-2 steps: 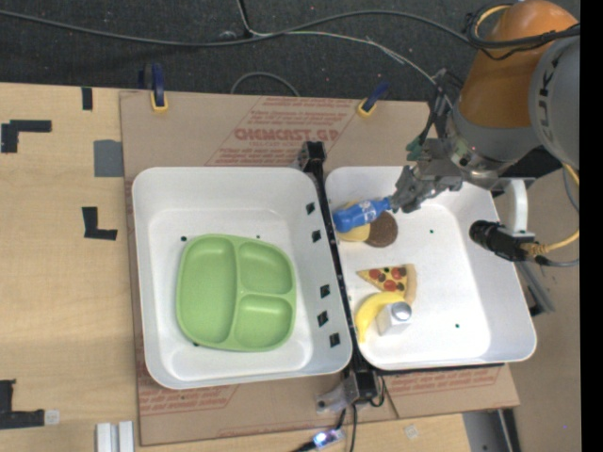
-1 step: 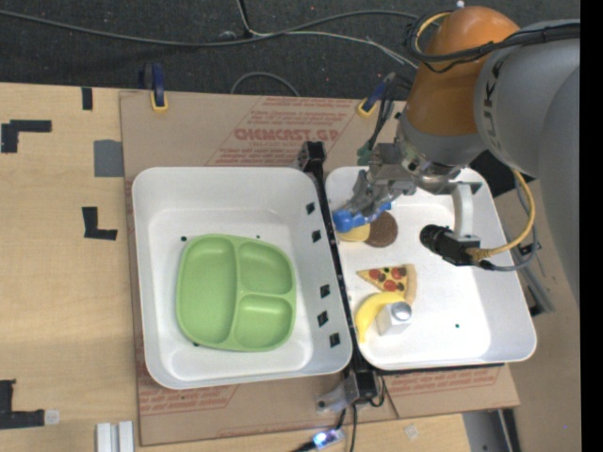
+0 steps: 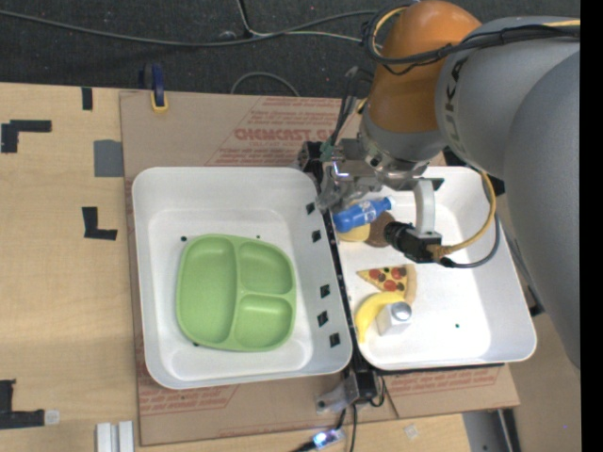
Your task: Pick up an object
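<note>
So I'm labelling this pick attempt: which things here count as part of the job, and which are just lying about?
Part of the job:
- blue plastic bottle under the hand
- yellow toy banana
- toy pizza slice
- small silver cup

Just lying about:
- green divided plastic plate in the left white bin

Printed in red along the top of the cardboard sheet (image 3: pixel 240 125) behind the bins, upper middle of frame: "CHEMCAST", remainder illegible.
</note>
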{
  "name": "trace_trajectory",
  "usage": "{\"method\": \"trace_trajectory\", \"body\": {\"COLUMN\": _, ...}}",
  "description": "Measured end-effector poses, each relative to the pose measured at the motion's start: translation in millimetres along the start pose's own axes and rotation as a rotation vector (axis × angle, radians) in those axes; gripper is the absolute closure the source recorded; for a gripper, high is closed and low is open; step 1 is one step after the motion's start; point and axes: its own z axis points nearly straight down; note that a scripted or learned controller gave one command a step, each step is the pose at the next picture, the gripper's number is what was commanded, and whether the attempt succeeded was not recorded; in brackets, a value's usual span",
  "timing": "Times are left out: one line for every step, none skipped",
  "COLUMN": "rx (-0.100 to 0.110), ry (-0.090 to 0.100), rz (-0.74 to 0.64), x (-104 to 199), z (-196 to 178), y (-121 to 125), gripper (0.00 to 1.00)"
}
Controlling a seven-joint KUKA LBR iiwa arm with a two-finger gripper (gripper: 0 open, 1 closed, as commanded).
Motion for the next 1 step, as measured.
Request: {"method": "trace_trajectory", "body": {"rx": 0.001, "ry": 0.0, "rz": -0.001, "x": 44.4, "z": 7.7, "y": 3.2, "gripper": 1.0}}
